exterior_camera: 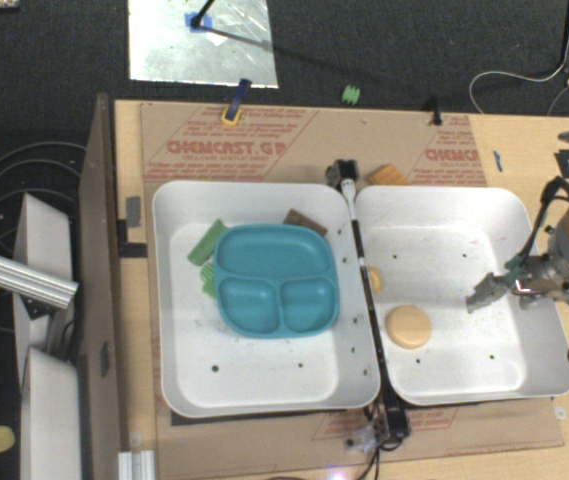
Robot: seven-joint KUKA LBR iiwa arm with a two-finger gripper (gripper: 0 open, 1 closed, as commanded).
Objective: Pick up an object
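Down in the right bin (484,373), near its left wall, sits a small tan puck (408,327), round, smooth and pale, lying flat on the white floor. The gripper (486,293) hangs over the same bin toward its right side, well apart from the puck; whether it is parted or closed cannot be told. A smaller yellowish bit (374,280) rests by the divider between the bins. The left bin (254,378) holds a blue tray (274,279) with three compartments, lying face up. Green pieces (205,245) poke out from under its left edge, and a brown block (306,222) shows at its top right. Both bins rest on the bench (294,138).
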